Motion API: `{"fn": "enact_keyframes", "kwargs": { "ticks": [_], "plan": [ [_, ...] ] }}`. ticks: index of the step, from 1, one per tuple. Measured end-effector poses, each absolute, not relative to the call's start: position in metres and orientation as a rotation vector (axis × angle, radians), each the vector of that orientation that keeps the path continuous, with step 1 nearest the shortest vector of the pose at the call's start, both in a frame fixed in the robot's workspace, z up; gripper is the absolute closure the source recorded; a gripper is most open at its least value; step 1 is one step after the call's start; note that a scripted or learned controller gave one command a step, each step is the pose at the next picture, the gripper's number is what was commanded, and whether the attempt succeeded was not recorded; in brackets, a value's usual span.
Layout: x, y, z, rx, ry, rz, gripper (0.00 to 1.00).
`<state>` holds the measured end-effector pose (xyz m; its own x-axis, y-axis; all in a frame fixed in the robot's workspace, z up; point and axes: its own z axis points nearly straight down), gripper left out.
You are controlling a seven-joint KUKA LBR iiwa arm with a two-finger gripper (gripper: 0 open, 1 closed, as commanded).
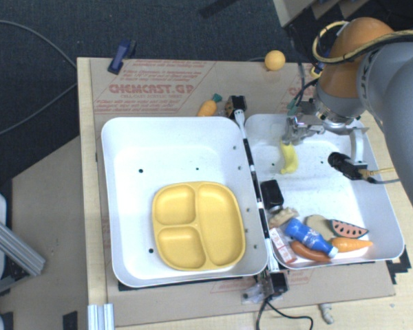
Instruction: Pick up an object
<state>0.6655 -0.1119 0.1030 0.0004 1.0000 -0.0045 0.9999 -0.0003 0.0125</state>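
In the camera view the gripper [294,130] hangs low in the far part of the right bin [378,205], and the yellow banana [289,158] lies just below its tips, its long axis running straight away from them toward the near edge. Whether the tips are apart or together cannot be told, and nothing is seen between them; the heap of toy food [316,238] sits well nearer the camera

bench board [158,88] — red print "CHEMCAST GP" | smaller lines unreadable
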Motion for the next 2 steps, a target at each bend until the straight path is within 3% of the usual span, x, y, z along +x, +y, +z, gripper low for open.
{"fn": "enact_keyframes", "kwargs": {
  "ticks": [1, 2],
  "plan": [
    [0.663, -0.112, 0.099, 2.218, 2.217, 0.002, 0.0],
    [0.657, -0.096, 0.084, 2.222, 2.224, -0.002, 0.0]
  ]
}}
